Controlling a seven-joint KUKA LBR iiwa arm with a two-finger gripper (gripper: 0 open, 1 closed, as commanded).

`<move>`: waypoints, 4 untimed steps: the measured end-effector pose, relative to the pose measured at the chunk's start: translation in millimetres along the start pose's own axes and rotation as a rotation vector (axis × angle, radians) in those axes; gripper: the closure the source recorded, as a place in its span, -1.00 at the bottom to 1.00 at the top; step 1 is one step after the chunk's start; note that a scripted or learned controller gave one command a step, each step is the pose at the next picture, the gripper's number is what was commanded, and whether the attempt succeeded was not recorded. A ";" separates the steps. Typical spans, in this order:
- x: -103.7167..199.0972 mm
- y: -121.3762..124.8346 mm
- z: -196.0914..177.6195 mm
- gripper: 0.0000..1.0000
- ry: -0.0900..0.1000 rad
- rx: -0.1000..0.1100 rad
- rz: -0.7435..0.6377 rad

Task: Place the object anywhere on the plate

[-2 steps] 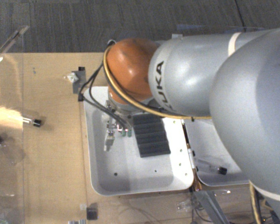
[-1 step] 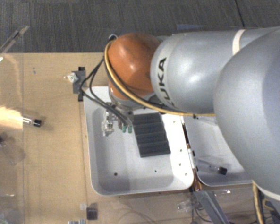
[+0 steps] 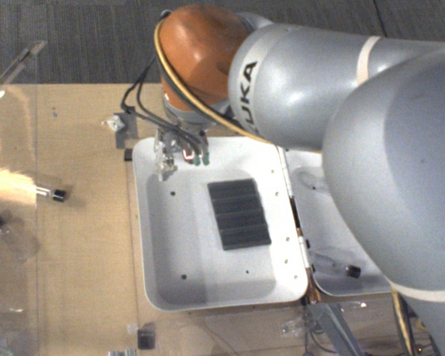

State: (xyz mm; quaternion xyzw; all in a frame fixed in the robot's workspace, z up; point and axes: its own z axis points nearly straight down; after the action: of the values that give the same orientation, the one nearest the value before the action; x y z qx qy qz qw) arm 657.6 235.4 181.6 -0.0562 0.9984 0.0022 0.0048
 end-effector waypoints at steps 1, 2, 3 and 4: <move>-12.1 -0.6 -1.6 1.00 -0.001 -0.002 -0.855; -11.3 -13.4 -51.8 1.00 -0.002 -0.003 -1.401; -11.2 -13.6 -51.6 -1.00 -0.002 -0.003 -1.401; -4.0 -37.1 39.9 -1.00 0.001 -0.004 -1.256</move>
State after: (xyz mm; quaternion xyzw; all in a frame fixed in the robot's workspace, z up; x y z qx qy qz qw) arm 666.1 199.2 141.5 -0.6320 0.7750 0.0006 0.0044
